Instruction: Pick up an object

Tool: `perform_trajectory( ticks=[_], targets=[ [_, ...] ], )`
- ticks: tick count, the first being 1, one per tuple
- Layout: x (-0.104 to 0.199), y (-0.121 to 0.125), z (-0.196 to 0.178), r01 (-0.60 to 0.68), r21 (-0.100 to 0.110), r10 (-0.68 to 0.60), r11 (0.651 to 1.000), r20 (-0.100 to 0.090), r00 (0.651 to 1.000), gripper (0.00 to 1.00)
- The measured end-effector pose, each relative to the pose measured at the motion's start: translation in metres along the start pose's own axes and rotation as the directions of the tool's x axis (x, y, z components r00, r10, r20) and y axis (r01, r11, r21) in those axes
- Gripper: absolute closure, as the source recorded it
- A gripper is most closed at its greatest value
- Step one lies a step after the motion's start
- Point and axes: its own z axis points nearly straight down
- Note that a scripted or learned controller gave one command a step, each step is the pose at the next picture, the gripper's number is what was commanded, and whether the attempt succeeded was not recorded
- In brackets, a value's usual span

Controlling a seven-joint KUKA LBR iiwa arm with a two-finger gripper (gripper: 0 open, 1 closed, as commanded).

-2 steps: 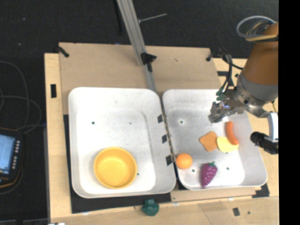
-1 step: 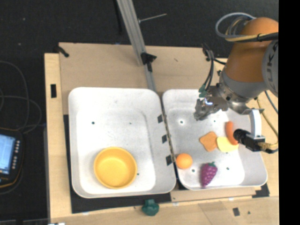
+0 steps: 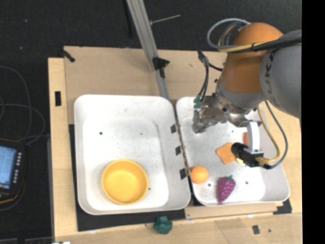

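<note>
Seen from above, the arm's tool [image 3: 202, 120], its grip state impossible to tell, is hovering near the right bin's [image 3: 274, 194] back-left corner while an orange ball [image 3: 199, 174] and purple grapes [image 3: 226, 187] are lying at its front edge, risking an empty grasp.

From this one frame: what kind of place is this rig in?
Most likely a robotics lab grasping cell, not a home. Two shallow white bins on a plywood bench, toy items like a yellow bowl and purple grapes, an aluminium camera strut, and a teach pendant.
</note>
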Motion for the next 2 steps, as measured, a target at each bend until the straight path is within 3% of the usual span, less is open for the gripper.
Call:
perform_trajectory(
  ticks=[2],
  targets=[
    [0.095,-0.003,0.014,0.001,0.001,-0.001,1.000,0.000,1.000,1.00]
  ],
)
